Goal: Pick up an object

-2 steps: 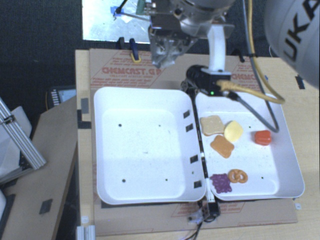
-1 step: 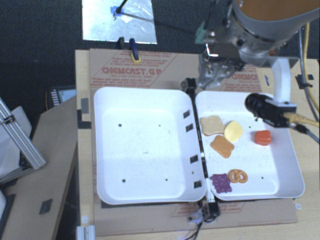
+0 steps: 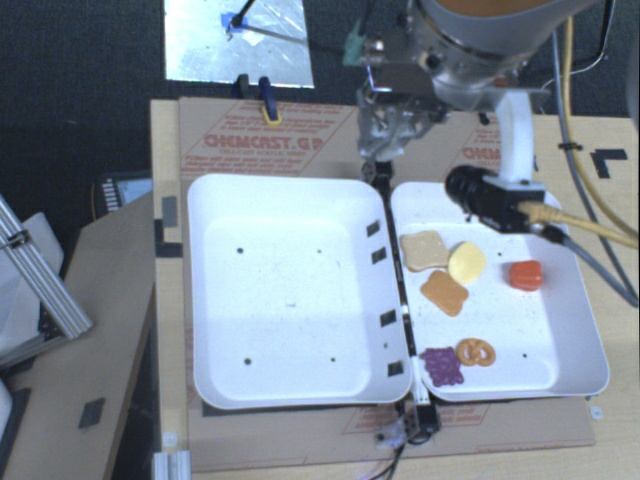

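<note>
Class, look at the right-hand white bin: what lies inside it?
Inside the right bin: a toast slice, yellow round piece, orange cracker, red item, purple grapes and pretzel. A black device covers its far corner.

Two bins are sitting side by side on a board (image 3: 250, 138), touching along their inner walls. The right bin (image 3: 585, 353) is holding six things: a slice of bread (image 3: 424, 250) nearest the divide, a round piece (image 3: 466, 263) just right of it, a block (image 3: 526, 275) further right, a cracker (image 3: 444, 293) below the bread, and a grape bunch (image 3: 442, 365) beside a pretzel (image 3: 475, 352) near the front wall. The left bin (image 3: 200, 268) is lying beside it.
</note>
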`<move>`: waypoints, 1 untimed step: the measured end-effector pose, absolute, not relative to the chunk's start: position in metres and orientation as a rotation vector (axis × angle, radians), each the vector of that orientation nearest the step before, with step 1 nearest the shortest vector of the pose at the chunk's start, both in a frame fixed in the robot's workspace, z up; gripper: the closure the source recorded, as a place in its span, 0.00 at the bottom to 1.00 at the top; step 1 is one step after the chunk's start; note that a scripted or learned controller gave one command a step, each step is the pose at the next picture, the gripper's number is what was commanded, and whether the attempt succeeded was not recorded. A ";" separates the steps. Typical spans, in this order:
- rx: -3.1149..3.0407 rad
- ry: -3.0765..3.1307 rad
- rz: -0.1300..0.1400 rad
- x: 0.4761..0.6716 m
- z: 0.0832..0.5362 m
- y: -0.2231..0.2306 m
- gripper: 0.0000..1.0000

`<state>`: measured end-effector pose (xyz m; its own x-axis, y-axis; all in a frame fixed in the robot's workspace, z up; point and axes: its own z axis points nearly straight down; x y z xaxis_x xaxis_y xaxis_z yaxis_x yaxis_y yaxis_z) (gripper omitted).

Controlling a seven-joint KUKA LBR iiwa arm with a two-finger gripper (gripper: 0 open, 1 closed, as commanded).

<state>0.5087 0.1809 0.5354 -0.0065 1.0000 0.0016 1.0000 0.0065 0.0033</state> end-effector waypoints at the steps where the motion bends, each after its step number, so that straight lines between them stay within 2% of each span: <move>1: 2.211 2.232 0.004 0.510 0.535 0.238 1.00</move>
<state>0.5095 0.2375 0.5346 -0.0093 1.0000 0.0021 1.0000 0.0093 0.0014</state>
